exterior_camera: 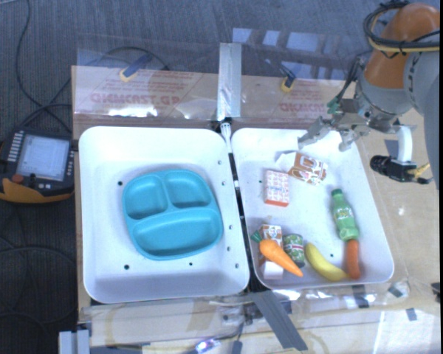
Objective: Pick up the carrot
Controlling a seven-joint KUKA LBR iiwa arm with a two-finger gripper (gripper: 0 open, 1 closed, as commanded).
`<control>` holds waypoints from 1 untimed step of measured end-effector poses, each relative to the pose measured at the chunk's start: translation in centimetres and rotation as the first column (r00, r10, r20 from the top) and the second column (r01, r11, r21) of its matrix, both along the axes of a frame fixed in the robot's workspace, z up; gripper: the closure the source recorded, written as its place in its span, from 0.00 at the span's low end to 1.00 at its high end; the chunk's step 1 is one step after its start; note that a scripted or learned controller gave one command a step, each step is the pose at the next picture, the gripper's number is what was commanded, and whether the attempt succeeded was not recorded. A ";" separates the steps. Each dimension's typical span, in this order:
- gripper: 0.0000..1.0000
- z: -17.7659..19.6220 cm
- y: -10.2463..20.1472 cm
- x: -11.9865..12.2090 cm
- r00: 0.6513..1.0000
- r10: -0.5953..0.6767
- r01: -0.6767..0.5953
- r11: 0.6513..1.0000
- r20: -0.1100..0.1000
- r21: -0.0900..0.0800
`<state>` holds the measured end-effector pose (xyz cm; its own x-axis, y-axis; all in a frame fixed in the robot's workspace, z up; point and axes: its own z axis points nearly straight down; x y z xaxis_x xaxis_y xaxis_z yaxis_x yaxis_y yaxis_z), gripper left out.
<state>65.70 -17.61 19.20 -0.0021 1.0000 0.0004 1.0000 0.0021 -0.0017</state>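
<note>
camera view | gripper (327,130) of grey arm above right white bin's (376,220) far edge, fingers spread apart, holding nothing | orange tapered carrot (279,257) in bin's near-left corner, long axis diagonal, tip toward near-right, touching yellow banana (323,262) | blue divided plastic tray (174,212) in left white bin (96,220)

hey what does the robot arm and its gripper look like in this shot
The arm is grey with a rounded orange band above the wrist, and dark cables loop around the top of that band. Below it sits a grey metal wrist block, and the gripper ends in two thin, light grey fingers.
</note>
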 end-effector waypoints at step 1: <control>0.00 -7.2 3.2 -3.8 0.989 0.147 -0.146 0.989 0.028 -0.014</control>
